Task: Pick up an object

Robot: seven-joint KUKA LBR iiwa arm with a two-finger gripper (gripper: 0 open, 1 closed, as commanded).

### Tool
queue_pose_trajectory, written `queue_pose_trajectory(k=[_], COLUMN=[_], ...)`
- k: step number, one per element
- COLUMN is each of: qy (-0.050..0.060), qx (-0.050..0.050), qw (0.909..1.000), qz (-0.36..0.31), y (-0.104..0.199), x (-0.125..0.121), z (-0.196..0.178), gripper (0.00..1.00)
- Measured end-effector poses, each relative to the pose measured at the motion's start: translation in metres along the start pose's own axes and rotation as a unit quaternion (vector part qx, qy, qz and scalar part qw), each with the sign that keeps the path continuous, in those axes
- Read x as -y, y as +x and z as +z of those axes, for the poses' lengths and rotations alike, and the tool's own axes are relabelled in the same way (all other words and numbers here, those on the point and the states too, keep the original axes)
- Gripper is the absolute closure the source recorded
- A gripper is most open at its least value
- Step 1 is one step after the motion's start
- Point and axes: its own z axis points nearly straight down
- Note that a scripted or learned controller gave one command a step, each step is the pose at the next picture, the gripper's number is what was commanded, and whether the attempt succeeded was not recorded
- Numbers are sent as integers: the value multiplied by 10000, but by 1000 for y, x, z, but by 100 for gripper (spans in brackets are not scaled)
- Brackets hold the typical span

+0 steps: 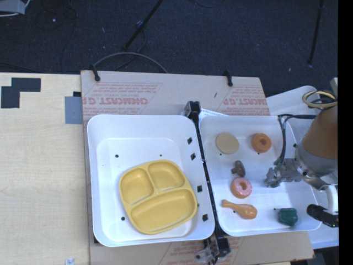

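Left bin (105, 148) holds yellow divided tray (158, 196). Right bin (242, 127), landmark: arm (322, 139) enters at its right edge, gripper (274, 178) low over the right-centre floor, jaw state cannot be told. Left of gripper: pink donut (241, 187), chicken leg (240, 208), tan disc (227, 143), orange donut (261, 143), green item (287, 217), brown piece (238, 168).

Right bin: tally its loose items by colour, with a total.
Orange: 2, donut and drumstick
Pink: 1, donut
Beige: 1, disc
Brown: 1, small lump
Green: 1, dark piece
Total: 6
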Motion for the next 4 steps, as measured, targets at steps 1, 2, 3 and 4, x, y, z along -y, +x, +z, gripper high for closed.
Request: queue_pose_trajectory(k=[1,2,3,4], qy=[-22,-24,-25,10], qx=[11,11,13,-7], qw=[10000,10000,10000,10000], qz=[-21,-28,-27,-36], y=[-1,3,3,59], x=[1,-4,-5,10], z=[-63,-124,-177,-173], gripper=[100,100,100,100])
